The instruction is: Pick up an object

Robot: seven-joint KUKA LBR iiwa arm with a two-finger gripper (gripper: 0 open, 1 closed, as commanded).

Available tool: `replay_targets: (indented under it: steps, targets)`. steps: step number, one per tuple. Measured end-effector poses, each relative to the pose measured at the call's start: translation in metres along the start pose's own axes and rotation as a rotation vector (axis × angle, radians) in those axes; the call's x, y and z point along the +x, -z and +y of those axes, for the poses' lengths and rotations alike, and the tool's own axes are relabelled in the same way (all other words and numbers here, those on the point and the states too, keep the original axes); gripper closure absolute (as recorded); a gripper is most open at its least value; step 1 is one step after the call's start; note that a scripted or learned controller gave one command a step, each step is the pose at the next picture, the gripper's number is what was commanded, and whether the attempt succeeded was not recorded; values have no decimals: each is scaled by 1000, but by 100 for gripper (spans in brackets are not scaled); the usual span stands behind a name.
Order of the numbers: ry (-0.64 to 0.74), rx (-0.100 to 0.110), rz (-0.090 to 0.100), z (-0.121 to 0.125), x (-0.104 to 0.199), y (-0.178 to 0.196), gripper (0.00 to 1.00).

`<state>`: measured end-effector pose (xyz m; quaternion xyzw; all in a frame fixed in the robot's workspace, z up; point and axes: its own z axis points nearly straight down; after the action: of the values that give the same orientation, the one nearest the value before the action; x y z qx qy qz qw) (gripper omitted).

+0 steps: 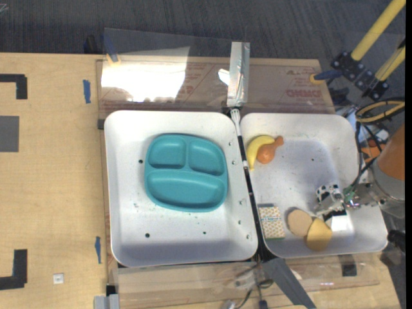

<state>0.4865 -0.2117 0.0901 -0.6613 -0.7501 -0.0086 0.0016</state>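
Your tan wedge lies in the right bin near its front edge, touching a round tan disc. The pincer hovers just above; you cannot tell its state. A teal divided plate fills the left bin on the wooden desk, dark carpet beyond.
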Motion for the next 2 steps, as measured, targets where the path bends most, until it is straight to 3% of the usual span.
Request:
replay_targets:
  steps: [1, 2]
  targets:
    - [-79, 2, -18, -5, -10, 89, 0]
    - [-109, 15, -10, -1, 51, 21, 0]
